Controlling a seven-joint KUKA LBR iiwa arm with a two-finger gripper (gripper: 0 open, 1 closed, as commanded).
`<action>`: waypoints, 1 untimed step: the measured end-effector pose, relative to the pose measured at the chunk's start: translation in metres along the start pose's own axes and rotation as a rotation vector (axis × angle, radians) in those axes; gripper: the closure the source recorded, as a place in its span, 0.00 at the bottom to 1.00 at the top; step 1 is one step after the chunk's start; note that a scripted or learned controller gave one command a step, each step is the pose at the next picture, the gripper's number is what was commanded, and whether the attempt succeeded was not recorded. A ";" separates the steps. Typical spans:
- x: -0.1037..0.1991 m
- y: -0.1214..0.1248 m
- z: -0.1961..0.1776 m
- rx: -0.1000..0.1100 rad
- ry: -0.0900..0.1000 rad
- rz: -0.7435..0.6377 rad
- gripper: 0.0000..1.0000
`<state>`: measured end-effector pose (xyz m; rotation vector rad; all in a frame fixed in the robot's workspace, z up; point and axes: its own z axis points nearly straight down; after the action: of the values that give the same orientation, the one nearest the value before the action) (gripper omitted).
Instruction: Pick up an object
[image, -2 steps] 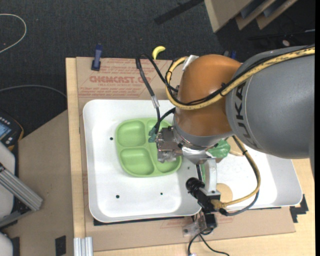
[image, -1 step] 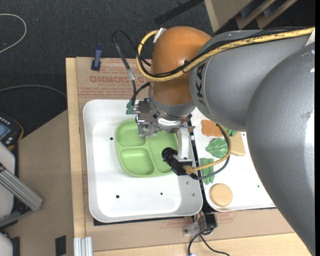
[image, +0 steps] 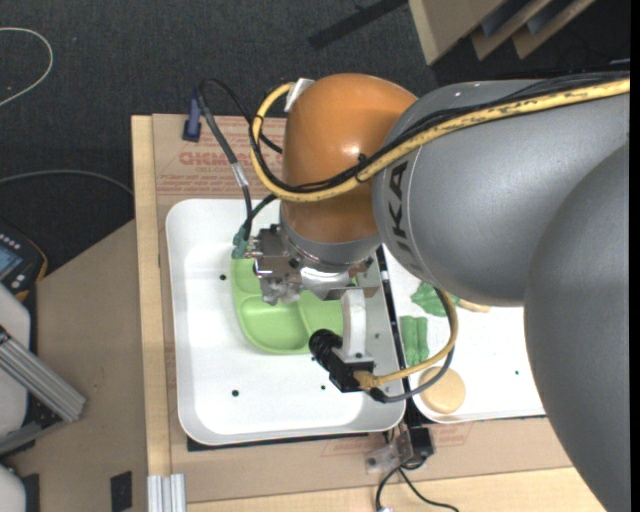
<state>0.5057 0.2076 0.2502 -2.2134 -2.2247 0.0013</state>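
Note:
A light green, flat, bowl-like object (image: 268, 318) lies in the left white bin (image: 205, 330), partly under the arm. My gripper (image: 278, 288) hangs straight over its upper edge, seen from above below the orange wrist band. The wrist hides the fingertips and any contact with the green object. In the right bin (image: 500, 395), a dark green piece (image: 413, 335) and a green leafy thing (image: 432, 298) lie near the divider, with a tan round disc (image: 444, 391) at the front edge.
The big grey arm covers most of the right bin and the upper right of the view. A cardboard sheet (image: 165, 150) lies under the bins. The left bin's front and left floor is bare white.

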 end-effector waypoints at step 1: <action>0.018 0.039 -0.080 -0.014 0.002 0.003 1.00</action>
<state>0.5449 0.2256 0.3298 -2.2219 -2.2276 -0.0171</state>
